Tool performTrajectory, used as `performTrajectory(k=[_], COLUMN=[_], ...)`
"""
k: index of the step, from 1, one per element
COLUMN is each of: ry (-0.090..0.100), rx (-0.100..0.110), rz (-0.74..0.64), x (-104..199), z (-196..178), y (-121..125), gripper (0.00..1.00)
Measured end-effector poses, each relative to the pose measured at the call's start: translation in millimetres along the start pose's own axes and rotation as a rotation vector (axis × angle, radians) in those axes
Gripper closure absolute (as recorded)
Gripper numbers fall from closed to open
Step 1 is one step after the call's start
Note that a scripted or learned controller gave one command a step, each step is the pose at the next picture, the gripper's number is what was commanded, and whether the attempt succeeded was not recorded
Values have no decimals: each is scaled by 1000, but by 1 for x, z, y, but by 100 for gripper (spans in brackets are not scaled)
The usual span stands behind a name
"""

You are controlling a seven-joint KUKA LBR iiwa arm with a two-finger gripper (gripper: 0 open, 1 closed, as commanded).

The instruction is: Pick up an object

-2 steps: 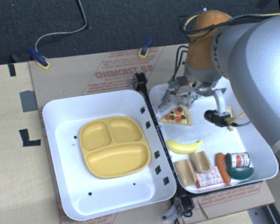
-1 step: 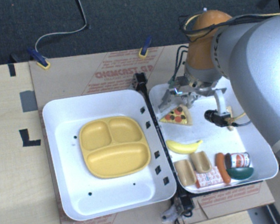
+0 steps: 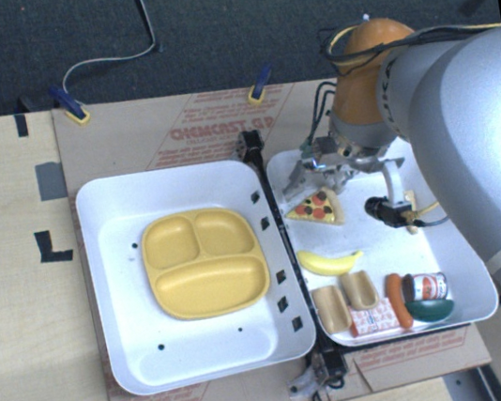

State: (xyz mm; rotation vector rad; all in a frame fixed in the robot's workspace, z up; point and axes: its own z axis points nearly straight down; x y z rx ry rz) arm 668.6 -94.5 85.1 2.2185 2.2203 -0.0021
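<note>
The claw [image 3: 315,174] hovers at the right bin's [image 3: 474,286] far left corner. The pizza slice [image 3: 317,209] lies just below it, not gripped. Claw state cannot be determined.

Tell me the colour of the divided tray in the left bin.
Yellow: the divided tray shows plainly in the camera view.

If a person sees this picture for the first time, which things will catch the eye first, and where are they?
The big grey arm with its orange band fills the right side, its claw low over the right bin, just above a toy pizza slice. In the left bin a yellow divided plate lies alone in the middle. Near the front of the right bin lie a banana, a hot dog bun and other small toy foods.
</note>
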Motion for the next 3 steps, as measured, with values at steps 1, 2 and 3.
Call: performTrajectory(k=[1,2,3], ry=[1,1,0], rx=[0,0,0], rz=[-1,-1,0], x=[-1,-1,0], z=[0,0,0], y=[0,0,0], gripper=[0,0,0])
